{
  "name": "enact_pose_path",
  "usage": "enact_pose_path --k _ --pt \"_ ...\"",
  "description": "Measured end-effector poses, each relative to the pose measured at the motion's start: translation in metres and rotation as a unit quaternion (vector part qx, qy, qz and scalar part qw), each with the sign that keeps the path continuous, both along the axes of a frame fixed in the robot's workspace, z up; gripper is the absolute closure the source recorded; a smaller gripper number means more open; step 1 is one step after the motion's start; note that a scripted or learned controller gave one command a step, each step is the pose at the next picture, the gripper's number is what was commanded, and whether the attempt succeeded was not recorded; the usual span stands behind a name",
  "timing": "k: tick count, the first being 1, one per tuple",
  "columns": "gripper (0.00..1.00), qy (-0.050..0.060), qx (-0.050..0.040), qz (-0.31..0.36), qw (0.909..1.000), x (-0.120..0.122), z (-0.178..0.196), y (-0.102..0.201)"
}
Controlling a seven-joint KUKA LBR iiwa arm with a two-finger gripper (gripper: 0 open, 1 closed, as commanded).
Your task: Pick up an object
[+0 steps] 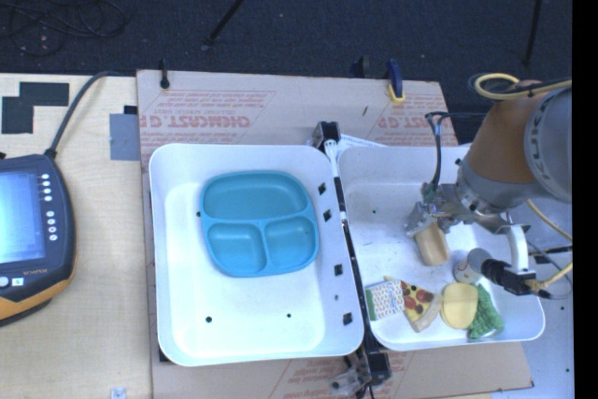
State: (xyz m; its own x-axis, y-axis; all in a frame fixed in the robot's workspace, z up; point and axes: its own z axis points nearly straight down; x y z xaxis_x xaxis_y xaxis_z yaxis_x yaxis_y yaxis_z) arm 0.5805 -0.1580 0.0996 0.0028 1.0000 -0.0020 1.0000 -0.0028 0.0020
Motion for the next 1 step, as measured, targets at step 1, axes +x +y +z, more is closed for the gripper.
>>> enact_pose_path --k 1 --pt "1.00 -0.001 0.0023 0.004 1.0000 0.0563 0.0289 0.0599"
